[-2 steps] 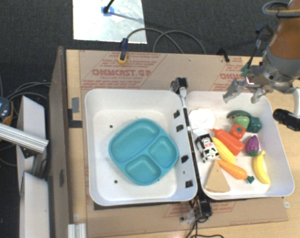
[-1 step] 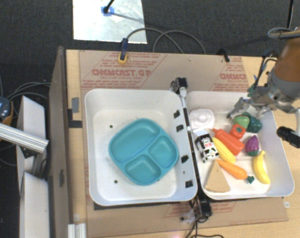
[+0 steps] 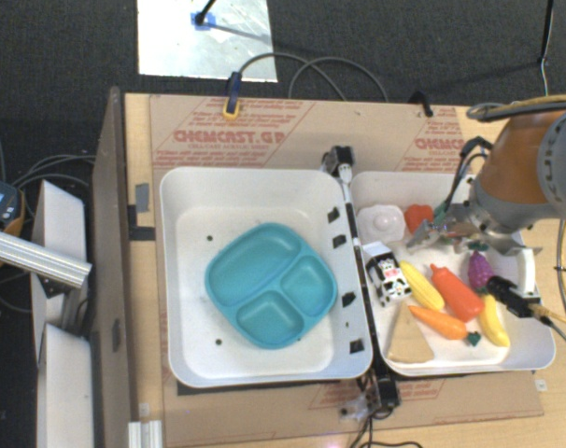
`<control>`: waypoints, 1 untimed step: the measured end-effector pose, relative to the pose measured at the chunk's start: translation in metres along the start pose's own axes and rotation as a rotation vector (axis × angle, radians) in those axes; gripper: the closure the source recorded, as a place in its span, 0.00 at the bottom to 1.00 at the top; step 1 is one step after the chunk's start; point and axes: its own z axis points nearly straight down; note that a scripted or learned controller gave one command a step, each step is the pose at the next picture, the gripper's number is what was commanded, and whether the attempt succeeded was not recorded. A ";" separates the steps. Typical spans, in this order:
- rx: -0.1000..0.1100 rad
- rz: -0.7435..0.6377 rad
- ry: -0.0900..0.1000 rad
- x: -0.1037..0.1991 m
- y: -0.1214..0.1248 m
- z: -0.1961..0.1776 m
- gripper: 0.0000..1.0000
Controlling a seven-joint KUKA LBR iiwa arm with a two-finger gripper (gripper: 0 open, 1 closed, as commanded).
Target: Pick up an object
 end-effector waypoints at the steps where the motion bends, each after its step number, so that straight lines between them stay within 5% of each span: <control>1: 0.012 0.003 0.000 0.009 0.043 0.020 0.00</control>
